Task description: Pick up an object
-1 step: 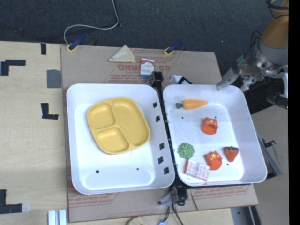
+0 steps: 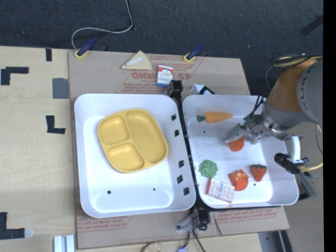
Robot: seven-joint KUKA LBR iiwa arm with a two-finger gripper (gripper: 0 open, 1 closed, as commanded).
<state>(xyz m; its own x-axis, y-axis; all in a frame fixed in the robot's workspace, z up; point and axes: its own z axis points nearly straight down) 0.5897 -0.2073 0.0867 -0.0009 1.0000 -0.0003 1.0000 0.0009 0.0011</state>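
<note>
Presently, a red ball lies in the right bin, touching the gripper; whether its fingers grip it cannot be told. Around it: carrot, broccoli, red pepper, strawberry, packet. The left bin holds a yellow tray. Both sit on cardboard over a wood bench; dark carpet lies beyond.

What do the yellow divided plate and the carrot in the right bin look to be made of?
The yellow plate looks like moulded plastic, matte to satin: uniform colour, rounded compartment ridges. The carrot seems a plastic toy, judging by its flat orange body and solid green top, though the view is too coarse to be sure.
</note>
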